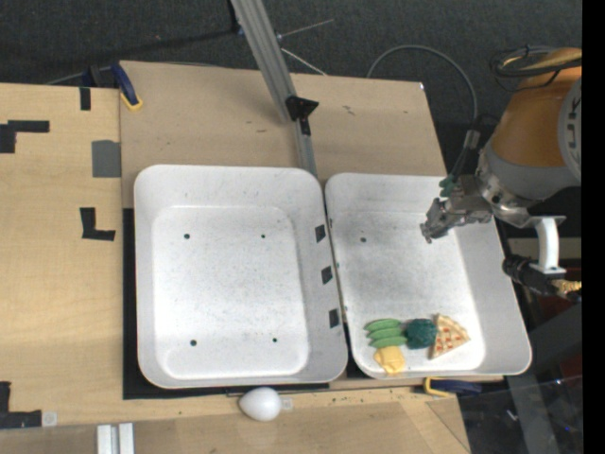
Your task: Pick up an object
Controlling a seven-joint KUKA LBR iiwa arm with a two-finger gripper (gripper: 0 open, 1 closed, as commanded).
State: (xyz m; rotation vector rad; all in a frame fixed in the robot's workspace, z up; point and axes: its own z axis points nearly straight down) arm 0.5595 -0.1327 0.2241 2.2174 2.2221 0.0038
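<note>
In the right bin (397,253), several small toy foods lie together near the front edge: a green pea pod (384,330), a dark green broccoli piece (421,331), a yellow piece (389,357) and a pizza slice (448,335). My gripper (437,223) hangs over the back right part of that bin, well behind the toys and apart from them. Nothing is seen between its fingers.
The left bin (227,272) sits beside the right one. A white egg-shaped object (260,404) lies on the bench in front of the left bin. A grey metal bar (269,55) slants in from the top. Blue clamps (128,88) sit on the bench edge.
</note>
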